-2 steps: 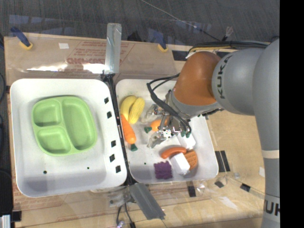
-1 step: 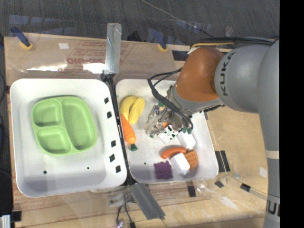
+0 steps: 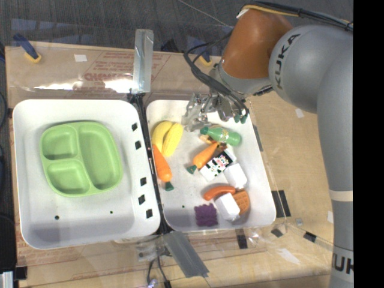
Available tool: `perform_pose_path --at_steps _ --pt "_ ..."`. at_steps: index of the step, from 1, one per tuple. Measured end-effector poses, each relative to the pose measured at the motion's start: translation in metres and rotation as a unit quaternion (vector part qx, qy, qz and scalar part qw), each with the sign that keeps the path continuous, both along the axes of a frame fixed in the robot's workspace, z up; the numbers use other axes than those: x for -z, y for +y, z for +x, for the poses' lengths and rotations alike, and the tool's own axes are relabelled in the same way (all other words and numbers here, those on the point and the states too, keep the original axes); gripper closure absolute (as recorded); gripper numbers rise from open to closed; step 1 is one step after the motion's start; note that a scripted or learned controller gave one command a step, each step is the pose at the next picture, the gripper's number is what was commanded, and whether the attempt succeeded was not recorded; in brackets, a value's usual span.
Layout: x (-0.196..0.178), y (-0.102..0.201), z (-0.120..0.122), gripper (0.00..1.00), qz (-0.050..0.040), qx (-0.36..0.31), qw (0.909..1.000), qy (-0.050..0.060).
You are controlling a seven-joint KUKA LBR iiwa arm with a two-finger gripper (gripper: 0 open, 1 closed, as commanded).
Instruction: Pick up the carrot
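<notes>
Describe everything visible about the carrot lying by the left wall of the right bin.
The carrot is a glossy orange toy, seemingly plastic, with a small dark green stem at its lower end. It lies flat, nearly lengthwise along the left wall of the right bin, narrow end up. Its upper part sits beside the banana, apparently touching. The gripper is apart from it.

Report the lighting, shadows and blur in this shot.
Camera view: even overhead light; soft shadow along the left bin near edge; mild glare on the clear sheet behind the bins; gripper is slightly blurred; carrot and green tray are sharp.
</notes>
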State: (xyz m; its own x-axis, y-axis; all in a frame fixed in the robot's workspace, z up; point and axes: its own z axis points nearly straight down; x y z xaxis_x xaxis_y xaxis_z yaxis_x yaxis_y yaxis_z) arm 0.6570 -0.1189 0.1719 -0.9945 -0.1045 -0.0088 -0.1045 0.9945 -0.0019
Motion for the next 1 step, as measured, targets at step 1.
perform_pose_path --at_steps 1 --pt "-0.0085 -0.0218 -0.1162 1.00 -0.0008 -0.304 0.9527 0.005"
